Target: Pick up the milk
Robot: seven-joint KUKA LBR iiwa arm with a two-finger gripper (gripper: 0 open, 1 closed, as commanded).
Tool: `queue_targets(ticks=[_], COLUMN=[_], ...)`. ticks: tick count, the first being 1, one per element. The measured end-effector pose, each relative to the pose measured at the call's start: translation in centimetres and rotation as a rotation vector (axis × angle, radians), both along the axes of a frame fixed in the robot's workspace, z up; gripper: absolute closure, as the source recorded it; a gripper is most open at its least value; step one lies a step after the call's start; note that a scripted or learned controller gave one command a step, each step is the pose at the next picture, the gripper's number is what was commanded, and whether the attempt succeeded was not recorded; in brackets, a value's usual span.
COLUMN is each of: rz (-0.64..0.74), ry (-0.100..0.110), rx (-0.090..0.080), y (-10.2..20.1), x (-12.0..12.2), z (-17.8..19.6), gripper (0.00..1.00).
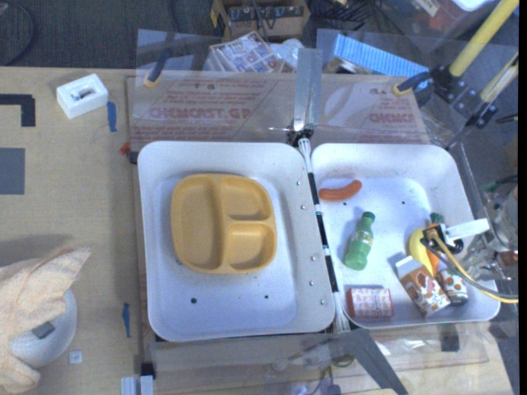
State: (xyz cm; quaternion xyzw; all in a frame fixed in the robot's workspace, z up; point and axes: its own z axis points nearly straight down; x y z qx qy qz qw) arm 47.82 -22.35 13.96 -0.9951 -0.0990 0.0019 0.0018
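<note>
**Operator:** Since the milk is what you're after, where is it?

**Arm:** The milk carton [422, 286] lies on its side in the right bin [387, 161], towards the near right corner, with its white top pointing up and to the left. A small can [454, 287] is right against its right flank and the banana [421, 245] sits just beyond its top end. A red tin [370, 302] lies near its left side.

**Operator:** How do you expect it to handle?

**Arm:** I judge it to be light, probably a toy carton. The flat walls are fairly stiff but may give a little if squeezed hard, and the printed faces look smooth, so it could slip. I would take it across the two long sides at mid-body. The small can crowds one of those sides, so there's little room there.

**Operator:** And your gripper?

**Arm:** My gripper [492, 257] is at the right rim of that bin, near the carton and apart from it, among yellow cabling [461, 276]. It is too cluttered there for me to tell whether it is spread or pressed together. I see nothing held in it, and the carton rests on the bin floor
</note>
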Motion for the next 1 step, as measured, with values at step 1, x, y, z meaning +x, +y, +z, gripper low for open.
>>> queue_targets(ticks=[1], rz=[-0.001], ry=[-0.001], rx=[-0.001], y=[-0.07], x=[0.09], z=[0.33], gripper=[1.0])
